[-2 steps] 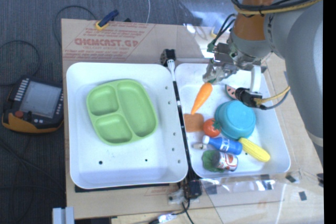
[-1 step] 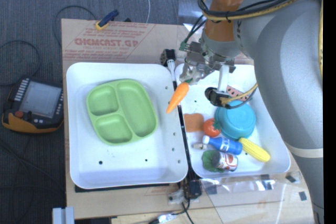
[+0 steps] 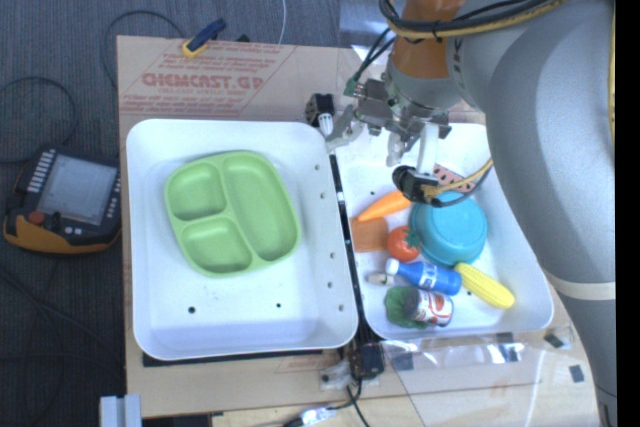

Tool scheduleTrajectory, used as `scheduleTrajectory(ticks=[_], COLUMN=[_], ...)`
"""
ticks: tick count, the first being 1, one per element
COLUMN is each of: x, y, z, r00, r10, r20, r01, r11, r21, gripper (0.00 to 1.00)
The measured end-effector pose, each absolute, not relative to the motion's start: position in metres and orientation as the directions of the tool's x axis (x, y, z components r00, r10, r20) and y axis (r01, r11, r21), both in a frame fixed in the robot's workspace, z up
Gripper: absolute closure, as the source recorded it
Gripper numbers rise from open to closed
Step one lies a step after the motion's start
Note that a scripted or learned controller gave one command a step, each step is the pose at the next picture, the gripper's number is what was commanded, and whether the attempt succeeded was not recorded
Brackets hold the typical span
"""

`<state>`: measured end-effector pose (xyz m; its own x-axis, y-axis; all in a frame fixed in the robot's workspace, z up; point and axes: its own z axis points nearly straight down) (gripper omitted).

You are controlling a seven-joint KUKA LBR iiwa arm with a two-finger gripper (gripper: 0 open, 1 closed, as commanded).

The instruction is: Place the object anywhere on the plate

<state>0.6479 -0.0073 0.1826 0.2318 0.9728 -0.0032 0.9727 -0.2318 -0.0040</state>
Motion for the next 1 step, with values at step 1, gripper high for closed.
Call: scheduleTrajectory(ticks=[1], x=[0.6479], y=[-0.0073], z=[0.1826], r00=[0.232], r10=[0.973], r20=[-0.003], r01=[0.973], r11=[-0.232], r21=[-0.004], gripper=[0.0])
